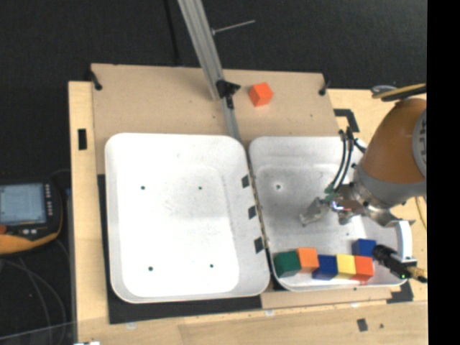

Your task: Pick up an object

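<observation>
Bins sit side by side: the left bin (176,214) holds nothing to grab, while the right bin (287,157) has its blocks lined along the near wall, from the green block (287,262) through orange, blue, yellow and red. The gripper (316,212) hangs just above that row, toward the bin's middle, apparently with nothing in it, though blur hides its grip. No legible writing anywhere.

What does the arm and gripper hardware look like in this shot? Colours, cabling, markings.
The arm has a rounded orange band above a grey wrist section. Dark cables loop down its side toward the wrist. The gripper is small, metallic grey, with a green spot near its base. No legible markings.
</observation>
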Tool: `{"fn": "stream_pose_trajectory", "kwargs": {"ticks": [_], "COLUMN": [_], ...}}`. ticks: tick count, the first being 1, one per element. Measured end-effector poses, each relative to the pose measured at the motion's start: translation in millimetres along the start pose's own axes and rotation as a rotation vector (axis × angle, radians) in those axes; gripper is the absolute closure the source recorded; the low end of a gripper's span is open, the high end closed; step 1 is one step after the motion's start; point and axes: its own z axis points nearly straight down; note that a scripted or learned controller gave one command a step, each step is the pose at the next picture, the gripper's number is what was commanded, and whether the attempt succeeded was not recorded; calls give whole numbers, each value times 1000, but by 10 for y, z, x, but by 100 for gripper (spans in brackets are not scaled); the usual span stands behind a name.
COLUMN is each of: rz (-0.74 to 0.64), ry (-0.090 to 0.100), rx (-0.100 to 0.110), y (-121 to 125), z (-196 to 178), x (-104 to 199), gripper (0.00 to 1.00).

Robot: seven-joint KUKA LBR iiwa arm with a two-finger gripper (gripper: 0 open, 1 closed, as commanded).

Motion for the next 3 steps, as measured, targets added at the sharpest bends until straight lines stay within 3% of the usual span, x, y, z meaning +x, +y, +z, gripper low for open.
{"fn": "stream_pose_trajectory", "kwargs": {"ticks": [1,2,3], "rz": [-1,-6,-3], "ry": [-1,-2,-2], "rx": [-10,-12,-13], "y": [128,94,40], "z": [573,553,552], "x": [-240,-90,-299], "gripper": [0,0,0]}}
